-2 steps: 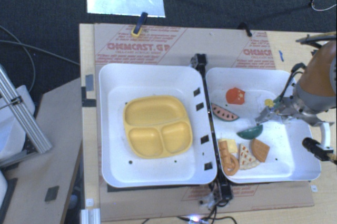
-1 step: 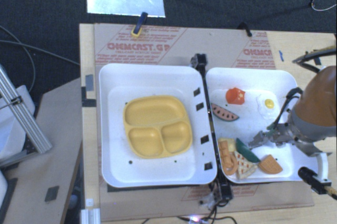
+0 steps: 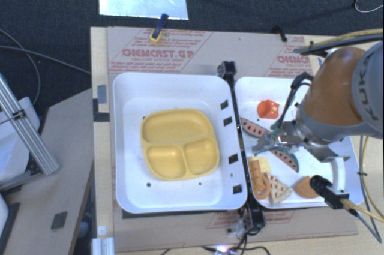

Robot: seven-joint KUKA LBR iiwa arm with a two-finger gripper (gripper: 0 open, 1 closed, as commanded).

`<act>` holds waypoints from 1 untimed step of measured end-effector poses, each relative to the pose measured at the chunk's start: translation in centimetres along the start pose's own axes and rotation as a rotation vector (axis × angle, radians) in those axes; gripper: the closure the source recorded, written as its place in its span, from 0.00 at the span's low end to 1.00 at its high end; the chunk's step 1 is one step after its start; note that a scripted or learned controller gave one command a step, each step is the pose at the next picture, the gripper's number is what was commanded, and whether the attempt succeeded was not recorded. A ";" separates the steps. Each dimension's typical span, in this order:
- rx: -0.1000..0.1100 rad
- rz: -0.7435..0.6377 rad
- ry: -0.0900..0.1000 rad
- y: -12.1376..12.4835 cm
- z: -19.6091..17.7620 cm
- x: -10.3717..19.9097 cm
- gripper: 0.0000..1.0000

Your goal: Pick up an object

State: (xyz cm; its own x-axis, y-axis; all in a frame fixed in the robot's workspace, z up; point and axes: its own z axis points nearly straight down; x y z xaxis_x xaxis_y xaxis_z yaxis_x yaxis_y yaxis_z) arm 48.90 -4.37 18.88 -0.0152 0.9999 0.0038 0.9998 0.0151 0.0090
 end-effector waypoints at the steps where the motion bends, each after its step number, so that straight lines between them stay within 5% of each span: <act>1: 0.007 -0.003 0.002 -0.1 -1.5 12.4 0.00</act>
State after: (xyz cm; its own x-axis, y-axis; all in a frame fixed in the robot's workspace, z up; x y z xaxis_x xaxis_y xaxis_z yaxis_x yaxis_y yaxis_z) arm 48.64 8.02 20.43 -0.0177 0.9998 0.0062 0.9998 0.0177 0.0020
